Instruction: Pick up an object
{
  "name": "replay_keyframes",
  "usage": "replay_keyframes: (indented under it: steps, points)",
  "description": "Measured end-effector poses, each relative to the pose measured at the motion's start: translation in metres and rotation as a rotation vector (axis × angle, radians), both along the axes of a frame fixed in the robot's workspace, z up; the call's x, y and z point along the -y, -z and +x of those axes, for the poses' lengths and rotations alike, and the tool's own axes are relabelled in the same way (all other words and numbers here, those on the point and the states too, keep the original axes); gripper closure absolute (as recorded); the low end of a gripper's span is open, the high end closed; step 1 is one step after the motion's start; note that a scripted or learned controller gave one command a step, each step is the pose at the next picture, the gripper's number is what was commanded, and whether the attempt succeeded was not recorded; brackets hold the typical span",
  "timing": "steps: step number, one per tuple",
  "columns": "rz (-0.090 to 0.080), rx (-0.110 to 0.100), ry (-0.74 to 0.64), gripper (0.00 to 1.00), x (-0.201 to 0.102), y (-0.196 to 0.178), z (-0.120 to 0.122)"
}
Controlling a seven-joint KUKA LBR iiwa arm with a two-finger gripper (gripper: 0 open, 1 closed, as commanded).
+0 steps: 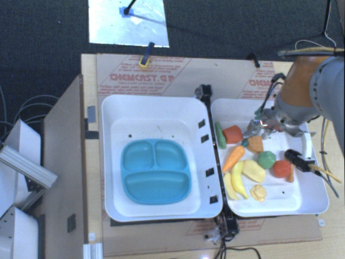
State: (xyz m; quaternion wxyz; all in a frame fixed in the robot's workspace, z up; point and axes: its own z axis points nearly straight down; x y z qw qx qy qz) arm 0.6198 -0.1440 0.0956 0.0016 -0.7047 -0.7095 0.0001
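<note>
Two shallow white plastic bins sit side by side on the bench. The left bin (110, 117) holds a smooth turquoise plate (156, 171) moulded into three compartments. The right bin (312, 198) is crowded with glossy toy food, all rounded and plastic-looking. There is a tapered orange carrot (233, 158), a curved yellow banana (238, 179), a pale yellow lump (253, 170), a round green piece (266, 158), a red tomato-like piece (282, 169), a blocky red-orange piece (232, 134) and a slim green pod (220, 135) lying against the bin's left wall. A small ridged yellow piece (258, 192) lies nearest me.

The gripper (254, 133) hangs low over the far part of the pile, right above a small tan-orange piece (255, 144) that sits between the carrot and the green round one. The fingers are too small and cluttered to read, so whether they are spread or pinched, or holding anything, I cannot tell. The grey arm (329, 85) with its orange band (299, 85) comes in from the right.
</note>
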Motion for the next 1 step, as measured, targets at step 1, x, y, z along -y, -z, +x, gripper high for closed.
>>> replay_keyframes:
  steps: [1]
  points:
    - [0.001, 0.010, -0.005, 1.00, -0.0904, -0.0948, -0.0246]
